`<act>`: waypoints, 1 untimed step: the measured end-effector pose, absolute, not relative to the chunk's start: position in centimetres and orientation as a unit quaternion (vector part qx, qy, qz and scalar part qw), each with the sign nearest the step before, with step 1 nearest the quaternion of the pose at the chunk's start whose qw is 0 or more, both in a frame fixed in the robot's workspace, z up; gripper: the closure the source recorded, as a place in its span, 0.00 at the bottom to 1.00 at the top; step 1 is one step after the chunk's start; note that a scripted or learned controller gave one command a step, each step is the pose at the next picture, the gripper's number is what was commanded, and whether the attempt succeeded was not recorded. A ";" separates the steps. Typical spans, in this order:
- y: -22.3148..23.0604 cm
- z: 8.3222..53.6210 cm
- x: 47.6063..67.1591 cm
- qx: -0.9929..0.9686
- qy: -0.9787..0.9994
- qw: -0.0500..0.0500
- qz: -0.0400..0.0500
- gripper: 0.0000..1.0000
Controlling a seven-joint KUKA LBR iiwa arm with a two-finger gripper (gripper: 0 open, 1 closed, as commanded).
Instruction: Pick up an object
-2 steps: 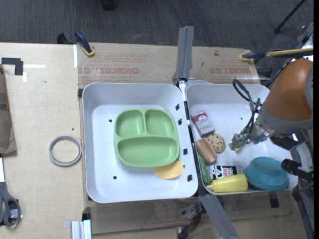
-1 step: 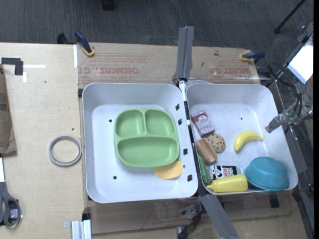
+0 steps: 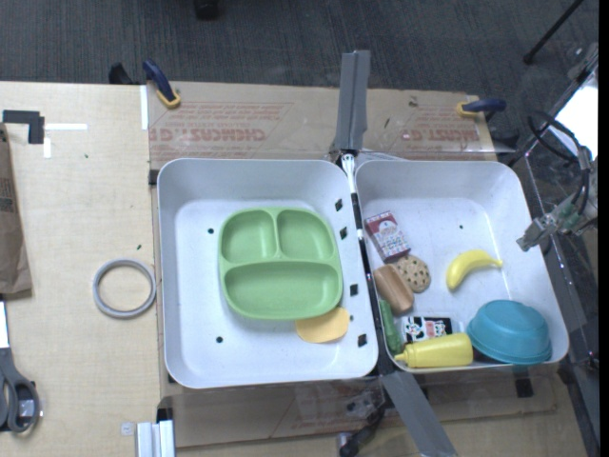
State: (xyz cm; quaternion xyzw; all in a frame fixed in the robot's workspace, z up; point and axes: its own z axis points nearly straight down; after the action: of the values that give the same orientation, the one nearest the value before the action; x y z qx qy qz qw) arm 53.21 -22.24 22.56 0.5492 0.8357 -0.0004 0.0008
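- My hand [image 3: 550, 227] sits at the right edge of the view, over the right rim of the right bin [image 3: 495, 181]. It is a tangle of grey metal and cables there, and I cannot tell whether it is released or clenched. I see nothing in its grip.
- A flat yellow piece [image 3: 326, 328] is half hidden under the green divided plate [image 3: 281, 260] in the left bin [image 3: 181, 255].
- A brown bag [image 3: 11, 227] and scissors [image 3: 17, 400] are cut off by the left edge.
- A black-and-white card [image 3: 428, 327] lies partly behind the yellow bottle [image 3: 440, 352]; its print is too small to read.
- The desk [image 3: 76, 198] is pale wood, with printed cardboard [image 3: 247, 127] under both bins and a grey ring [image 3: 124, 287] lying loose to the left. Beyond it is dark carpet [image 3: 285, 17].
- The banana [image 3: 471, 267] lies in the right bin, near my hand but lower and to its left, apart from it.
- The blue bowl [image 3: 512, 331] rests in that bin's near right corner, below my hand.
- A cookie [image 3: 414, 273], a bread roll [image 3: 393, 289] and a small red carton [image 3: 385, 236] cluster by the divider, well apart from my hand.
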 end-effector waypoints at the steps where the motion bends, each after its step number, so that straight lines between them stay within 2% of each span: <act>1: -22.2 22.6 53.2 0.549 0.836 0.001 0.000 0.00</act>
State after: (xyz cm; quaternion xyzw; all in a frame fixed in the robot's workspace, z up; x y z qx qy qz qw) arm 53.21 -22.24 22.56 0.5491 0.8357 -0.0004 0.0008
